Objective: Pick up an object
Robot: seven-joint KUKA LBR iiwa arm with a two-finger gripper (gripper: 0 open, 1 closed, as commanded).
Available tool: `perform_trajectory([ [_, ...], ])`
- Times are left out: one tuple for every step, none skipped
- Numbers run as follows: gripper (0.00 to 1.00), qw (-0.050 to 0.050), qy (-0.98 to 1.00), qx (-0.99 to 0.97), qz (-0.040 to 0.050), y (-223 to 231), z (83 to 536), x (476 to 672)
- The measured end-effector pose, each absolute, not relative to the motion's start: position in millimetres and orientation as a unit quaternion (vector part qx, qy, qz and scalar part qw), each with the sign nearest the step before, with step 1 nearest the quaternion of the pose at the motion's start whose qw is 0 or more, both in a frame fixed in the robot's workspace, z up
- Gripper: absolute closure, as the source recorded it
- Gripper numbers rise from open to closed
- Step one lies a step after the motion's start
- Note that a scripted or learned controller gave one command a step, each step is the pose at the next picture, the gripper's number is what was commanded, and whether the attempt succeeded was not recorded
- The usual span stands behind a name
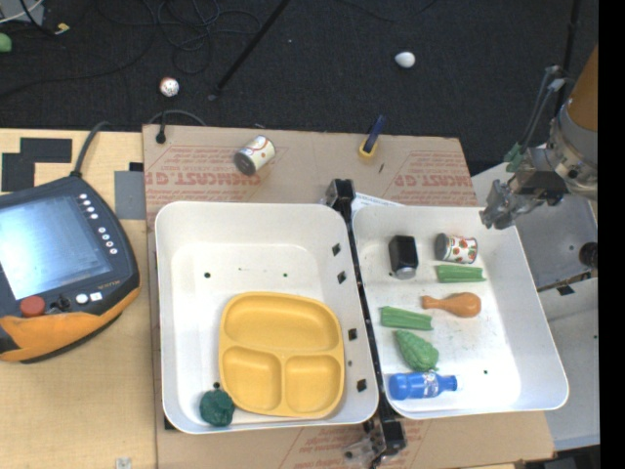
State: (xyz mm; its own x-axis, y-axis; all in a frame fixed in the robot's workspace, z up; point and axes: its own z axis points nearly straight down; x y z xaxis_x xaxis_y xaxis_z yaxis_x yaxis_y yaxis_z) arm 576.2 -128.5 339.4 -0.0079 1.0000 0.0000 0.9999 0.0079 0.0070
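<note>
Where cardboard (293,159) underlies two white bins (254,233), dark cabled floor (322,37) behind; tool (500,208) state unclear.

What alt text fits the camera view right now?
The claw hangs over the right bin's far corner, above a small can, drumstick and blue bottle. The left bin holds a yellow tray.

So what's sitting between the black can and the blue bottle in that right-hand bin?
Between the black can and blue plastic bottle, the camera view shows a green bean-like stick and bumpy green vegetable.
</note>
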Motion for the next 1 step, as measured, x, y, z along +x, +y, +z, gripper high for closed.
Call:
perform_trajectory([
  [1.0,0.0,0.709,0.706,0.0008,-76.7,355.2,591.8],
])
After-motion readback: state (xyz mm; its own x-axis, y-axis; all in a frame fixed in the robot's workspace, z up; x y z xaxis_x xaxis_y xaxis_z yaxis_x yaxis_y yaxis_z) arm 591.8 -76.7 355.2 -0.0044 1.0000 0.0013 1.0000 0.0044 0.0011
